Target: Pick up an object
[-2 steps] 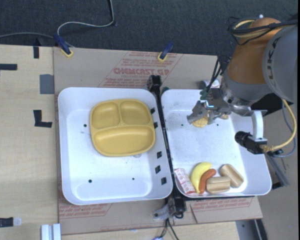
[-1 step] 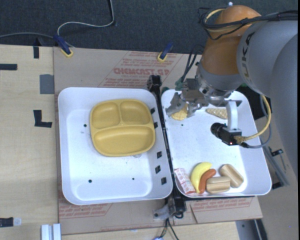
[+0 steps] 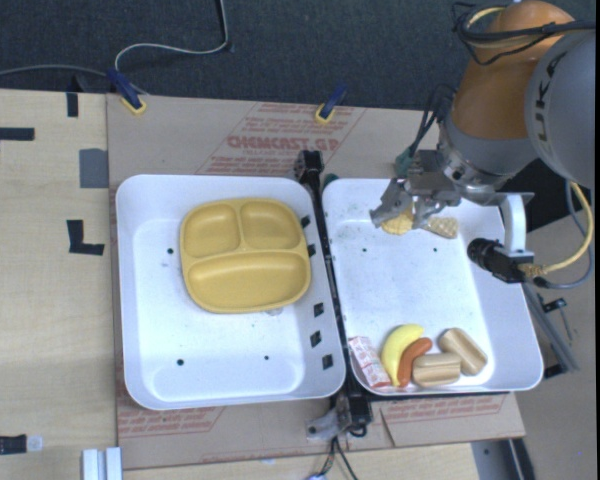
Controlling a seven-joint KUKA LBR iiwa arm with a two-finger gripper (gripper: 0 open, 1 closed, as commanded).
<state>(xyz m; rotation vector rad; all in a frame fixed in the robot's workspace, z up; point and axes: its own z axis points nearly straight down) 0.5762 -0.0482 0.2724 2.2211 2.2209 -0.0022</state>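
Red "CHEMCAST" lettering printed on brown cardboard sheet (image 3: 270,143) under both bins. Left white bin (image 3: 145,298): yellow three-compartment plastic tray (image 3: 245,253), smooth, rounded. Right white bin (image 3: 500,308): near edge, yellow plastic banana (image 3: 400,343), red sausage (image 3: 415,361), two tan bun-shaped pieces (image 3: 450,358), red-and-white packet (image 3: 368,360). Far corner: grey two-finger gripper (image 3: 405,208) directly over small tan-yellow food pieces (image 3: 425,226); open or closed, cannot tell.

Wooden surface (image 3: 40,268) under cardboard.
A printed cardboard sheet (image 3: 270,143) covers the surface; two white bins, the left bin (image 3: 145,298) and the right bin (image 3: 500,308), sit side by side on it, touching.
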